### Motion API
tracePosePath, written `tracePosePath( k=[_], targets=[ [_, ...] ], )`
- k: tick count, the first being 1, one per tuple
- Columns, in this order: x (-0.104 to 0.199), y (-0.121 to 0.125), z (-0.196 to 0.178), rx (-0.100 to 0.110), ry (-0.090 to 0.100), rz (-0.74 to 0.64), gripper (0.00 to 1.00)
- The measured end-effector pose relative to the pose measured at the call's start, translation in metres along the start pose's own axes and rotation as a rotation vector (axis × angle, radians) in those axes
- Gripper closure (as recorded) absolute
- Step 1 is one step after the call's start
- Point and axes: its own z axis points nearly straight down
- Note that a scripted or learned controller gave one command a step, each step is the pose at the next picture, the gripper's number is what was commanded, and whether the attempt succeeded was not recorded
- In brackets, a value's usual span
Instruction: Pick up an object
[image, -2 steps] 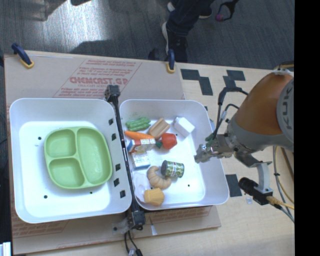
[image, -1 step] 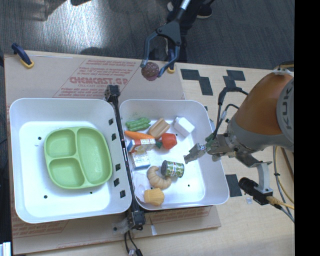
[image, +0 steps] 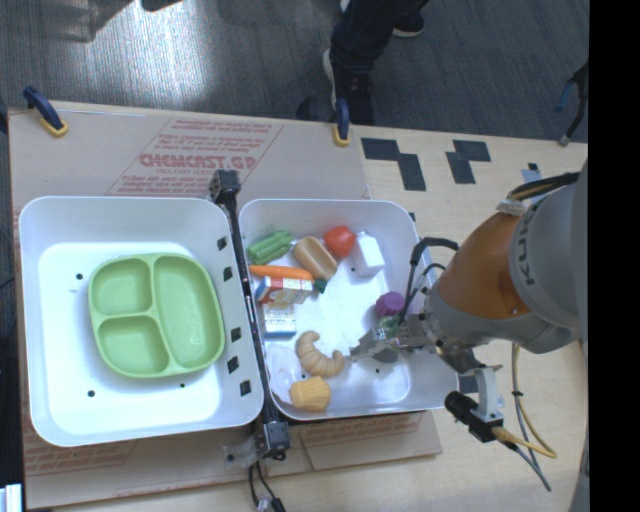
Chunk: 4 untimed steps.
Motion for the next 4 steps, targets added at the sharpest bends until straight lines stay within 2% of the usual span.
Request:
tracePosePath(
  k=[1,2,3,4],
  targets=[
    [0.040,0.073,0.002,-0.001,-0.001,-0.003,0.00],
    [0.040,0.073,-0.008,0.000,-0.001,-0.006,1.00],
    [0.122,0.092,-0.123,-0.006,0.000,-0.001,1.00],
    [0.121,0.092,-0.132,-0.005,-0.001,-0.006,1.00]
  ],
)
